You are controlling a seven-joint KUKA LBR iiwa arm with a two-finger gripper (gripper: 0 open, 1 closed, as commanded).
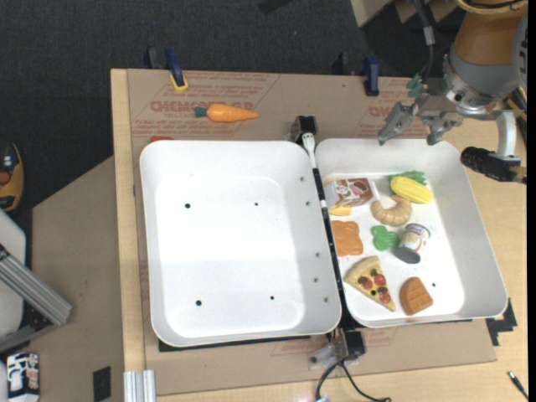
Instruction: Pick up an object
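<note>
Toy food items are lying in the right bin (479, 224), which is serving as the landmark. Hand (413, 126) is hovering just beyond the far rim of the right bin, outside it, with its two fingers (394, 126) spreading wide and gripping nothing. Within the bin, a yellow corn cob (411, 189) is resting near the far wall, with a croissant (392, 212) lying just beside it toward the near side. A meat piece (351, 192) is sitting against the bin's left wall, and a toast slice (347, 238) is lying on the near side of it. A green item (384, 239) and a small can (412, 239) are touching at the bin's centre. A pizza slice (372, 281) and a bread loaf (415, 295) are lying close to the near wall. To the left of the right bin, the left bin (167, 224) is adjoining it. A toy carrot (228, 113) is lying on the surface (126, 141) beyond the left bin.
</note>
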